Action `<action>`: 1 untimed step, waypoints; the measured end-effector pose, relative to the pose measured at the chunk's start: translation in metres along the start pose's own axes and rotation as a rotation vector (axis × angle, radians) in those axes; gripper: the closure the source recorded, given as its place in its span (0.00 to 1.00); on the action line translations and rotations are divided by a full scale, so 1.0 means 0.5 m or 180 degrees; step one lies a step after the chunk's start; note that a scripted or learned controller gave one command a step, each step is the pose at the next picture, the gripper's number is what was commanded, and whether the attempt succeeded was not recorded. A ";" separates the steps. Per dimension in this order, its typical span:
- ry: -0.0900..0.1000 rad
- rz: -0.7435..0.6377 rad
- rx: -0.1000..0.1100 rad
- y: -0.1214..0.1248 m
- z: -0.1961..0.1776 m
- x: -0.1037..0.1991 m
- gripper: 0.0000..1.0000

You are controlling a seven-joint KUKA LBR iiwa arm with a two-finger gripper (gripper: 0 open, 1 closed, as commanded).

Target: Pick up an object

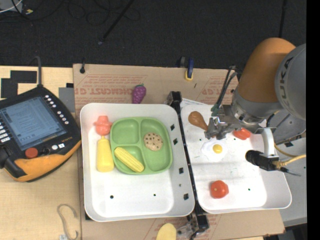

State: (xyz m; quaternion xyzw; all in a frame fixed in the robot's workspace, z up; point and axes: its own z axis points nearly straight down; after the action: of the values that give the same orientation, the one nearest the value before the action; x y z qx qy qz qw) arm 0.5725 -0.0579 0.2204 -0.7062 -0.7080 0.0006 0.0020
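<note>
The right bin (250,186) holds a fried egg (217,149), a brown drumstick (196,119), a red tomato (219,189) and a small red piece (242,133) partly under the arm. My gripper (215,129) hangs low over this bin, just above the egg's upper edge and right of the drumstick. I see nothing held in it. The left bin (135,196) carries a green divided plate (125,132) with a cookie (153,141) and a corn cob (129,159), plus a yellow bottle (104,155) and a red-pink toy (102,125) beside the plate.
A purple grape bunch (139,93) lies on the cardboard behind the left bin. A teach pendant (30,129) sits at the far left. A yellow object (166,231) rests at the front edge between the bins. A black cable fitting (260,159) juts over the right bin.
</note>
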 end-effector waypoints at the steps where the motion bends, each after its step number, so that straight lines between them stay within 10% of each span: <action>1: 0.0000 -0.0003 -0.0006 0.037 0.017 0.093 1.00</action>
State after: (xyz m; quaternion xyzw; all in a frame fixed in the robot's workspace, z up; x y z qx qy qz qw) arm 0.5908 -0.0114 0.2118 -0.7059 -0.7083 0.0000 0.0014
